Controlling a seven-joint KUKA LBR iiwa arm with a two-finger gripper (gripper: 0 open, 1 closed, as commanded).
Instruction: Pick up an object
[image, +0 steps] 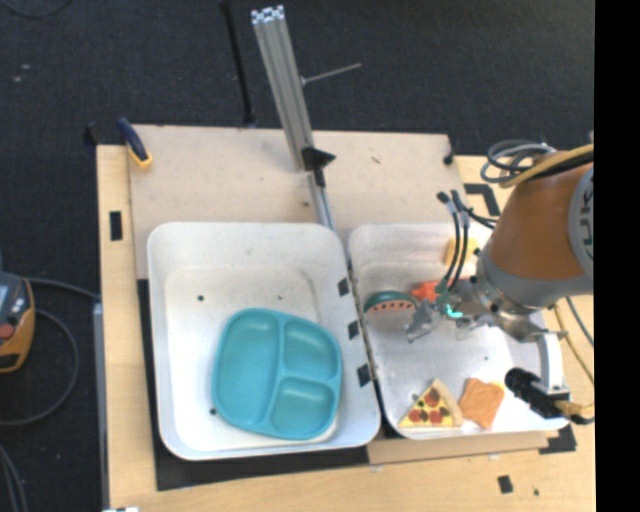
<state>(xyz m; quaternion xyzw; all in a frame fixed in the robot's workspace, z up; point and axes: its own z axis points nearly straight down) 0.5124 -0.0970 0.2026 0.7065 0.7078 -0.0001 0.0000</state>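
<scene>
1. Wooden surface fills the lower and middle part of the view, pale tan, standing on a dark carpeted floor; a black cable loops across the floor at the left.
2. Two shallow white bins sit side by side on it: the left bin and the right bin, their inner rims touching.
3. Grey arm with its orange band reaches in from the right, over the right bin.
4. Inside the left bin lies a teal divided plate, three compartments, towards the near side.
5. An aluminium rail rises at a slant from the far edge of the surface, between the bins.
6. At the near edge of the right bin rest a toy pizza slice and, just beside it on the right, an orange block.
7. The claw hangs low in the middle of the right bin, just beside a small teal-and-orange object; I cannot tell how its jaws stand.
8. No readable writing or label anywhere.
</scene>
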